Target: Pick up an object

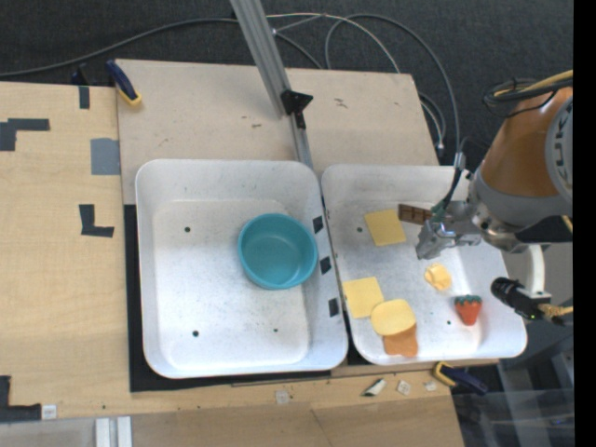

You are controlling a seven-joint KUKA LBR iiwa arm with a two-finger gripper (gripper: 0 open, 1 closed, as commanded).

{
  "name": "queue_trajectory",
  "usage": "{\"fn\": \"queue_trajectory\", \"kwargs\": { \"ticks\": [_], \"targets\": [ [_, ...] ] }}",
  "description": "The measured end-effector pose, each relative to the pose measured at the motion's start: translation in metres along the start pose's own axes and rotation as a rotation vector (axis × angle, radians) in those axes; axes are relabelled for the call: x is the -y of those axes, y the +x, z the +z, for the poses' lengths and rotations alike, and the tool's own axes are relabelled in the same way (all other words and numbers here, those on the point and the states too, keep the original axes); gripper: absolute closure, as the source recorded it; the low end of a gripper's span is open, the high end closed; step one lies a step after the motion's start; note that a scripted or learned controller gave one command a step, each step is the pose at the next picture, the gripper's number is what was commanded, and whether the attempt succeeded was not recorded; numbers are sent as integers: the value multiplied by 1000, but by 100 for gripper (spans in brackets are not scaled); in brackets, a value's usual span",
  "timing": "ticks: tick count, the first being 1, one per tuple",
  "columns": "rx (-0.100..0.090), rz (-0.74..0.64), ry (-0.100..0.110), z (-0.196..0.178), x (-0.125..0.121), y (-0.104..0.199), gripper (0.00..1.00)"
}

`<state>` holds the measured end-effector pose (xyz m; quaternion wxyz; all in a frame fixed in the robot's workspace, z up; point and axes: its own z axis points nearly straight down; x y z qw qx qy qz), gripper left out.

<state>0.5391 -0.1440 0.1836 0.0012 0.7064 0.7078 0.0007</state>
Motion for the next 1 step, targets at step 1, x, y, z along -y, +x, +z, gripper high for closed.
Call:
{"fn": "queue_trajectory", "kwargs": {
  "ticks": [1],
  "targets": [
    [0,0,0,-43,3,3,100]
  ]
}}
